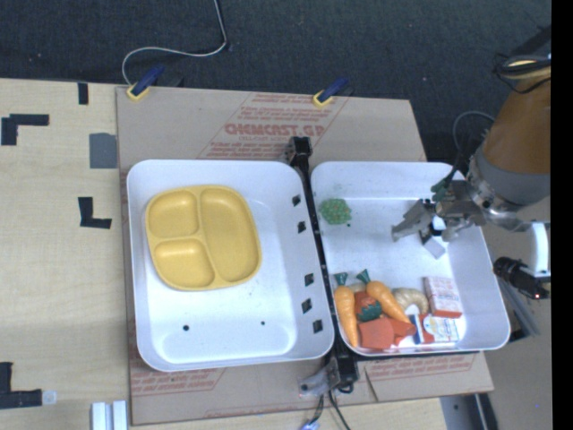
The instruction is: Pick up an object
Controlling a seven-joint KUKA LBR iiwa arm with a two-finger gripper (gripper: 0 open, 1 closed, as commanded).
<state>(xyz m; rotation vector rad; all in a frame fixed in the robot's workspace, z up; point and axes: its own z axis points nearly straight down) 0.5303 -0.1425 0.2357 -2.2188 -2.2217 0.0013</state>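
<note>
Crowded against the near wall of the right bin (466, 182) lie the candidates for picking: two carrots (346, 312), a red block (378, 333), a pale lump (410, 299) and two small cartons (441, 296), most of them touching or overlapping. That crowding is the main hazard, in my judgement: a descent into the heap could wedge a finger between neighbours, nudge things aside, or lift two at once and drop one. Farther back in the same bin a green ball (335, 210) sits alone, well apart from the heap; it looks the easier target, though a round thing may roll away from a closing grip. The tool (428, 225) hangs over the bin's right-hand middle, between ball and heap, with nothing visibly in it; whether its fingers stand apart or together I cannot tell, since they blur into dark and grey shapes. What the pale lump is remains unclear, and the cartons' print is too small to read. To the left, the other bin (143, 330) holds a yellow divided plate (202, 237). Beyond both bins, the bench (54, 240) carries a cardboard sheet (224, 124) clipped at its far edge.
</note>
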